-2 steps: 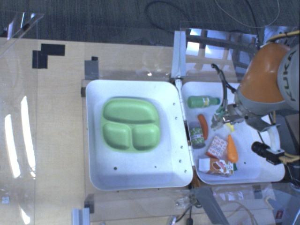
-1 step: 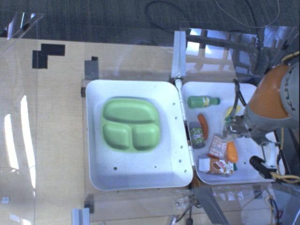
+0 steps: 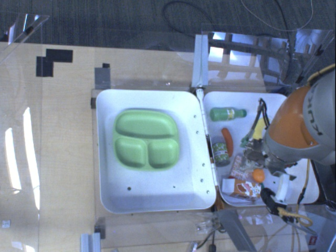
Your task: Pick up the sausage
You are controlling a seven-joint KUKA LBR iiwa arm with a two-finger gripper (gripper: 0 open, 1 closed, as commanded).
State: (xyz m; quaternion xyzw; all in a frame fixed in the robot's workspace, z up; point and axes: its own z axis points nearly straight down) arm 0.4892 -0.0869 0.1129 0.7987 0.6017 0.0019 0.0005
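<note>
The sausage (image 3: pixel 227 139), a short orange-red link, lies in the right bin (image 3: pixel 227 100), left of centre, just below a green bottle (image 3: pixel 227 114). My gripper (image 3: pixel 255 155) hangs low over the bin's middle, to the right of the sausage and a little nearer the front, above a heap of small items. The arm's grey and orange wrist (image 3: pixel 294 127) covers the bin's right part. Nothing shows between the sausage and the gripper touching.
The left bin (image 3: pixel 107 193) holds a green three-compartment tray (image 3: pixel 146 139). In the right bin lie a small dark-green can (image 3: pixel 220 152), a yellow banana-like item (image 3: pixel 258 127), an orange ball (image 3: pixel 258 176) and red-and-white packets (image 3: pixel 242 185).
</note>
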